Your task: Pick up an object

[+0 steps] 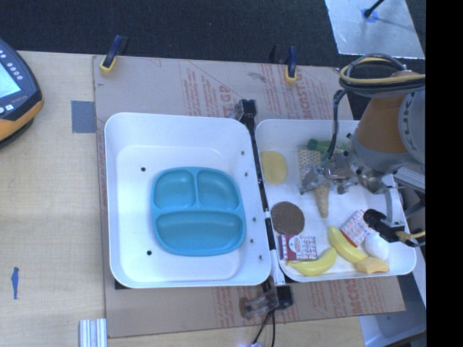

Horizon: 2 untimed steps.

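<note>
At the frame's lower right, in the right bin, lie a banana, a second banana, a small packet and a brown disc. Higher up sit a cone and a pale yellow disc. The cone looks light and stiff, probably smooth plastic, so it may slip; I would take it across its wider upper part. The gripper hangs just above the cone's top, nearly touching; whether it is released or clenched I cannot tell. The left bin holds a blue tray at centre frame.
</note>
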Each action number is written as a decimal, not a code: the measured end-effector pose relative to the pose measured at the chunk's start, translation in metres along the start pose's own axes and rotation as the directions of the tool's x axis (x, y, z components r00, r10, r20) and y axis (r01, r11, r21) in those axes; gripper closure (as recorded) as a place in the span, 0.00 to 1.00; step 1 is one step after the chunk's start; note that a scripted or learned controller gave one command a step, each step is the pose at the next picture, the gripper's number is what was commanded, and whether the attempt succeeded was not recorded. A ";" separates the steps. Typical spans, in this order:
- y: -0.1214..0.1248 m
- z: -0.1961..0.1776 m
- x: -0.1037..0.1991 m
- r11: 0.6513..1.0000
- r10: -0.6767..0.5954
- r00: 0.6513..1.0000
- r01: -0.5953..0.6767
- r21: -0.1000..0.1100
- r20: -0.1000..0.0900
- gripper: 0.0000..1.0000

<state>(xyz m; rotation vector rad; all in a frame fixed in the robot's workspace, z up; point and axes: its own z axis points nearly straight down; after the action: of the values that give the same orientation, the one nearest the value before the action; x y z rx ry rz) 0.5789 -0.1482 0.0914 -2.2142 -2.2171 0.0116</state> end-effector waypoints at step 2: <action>0.053 -0.001 0.019 1.000 -0.005 1.000 0.005 -0.011 0.001 1.00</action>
<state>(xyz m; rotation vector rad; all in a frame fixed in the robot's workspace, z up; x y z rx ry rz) 0.6318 -0.1293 0.0916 -2.2143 -2.2290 -0.0001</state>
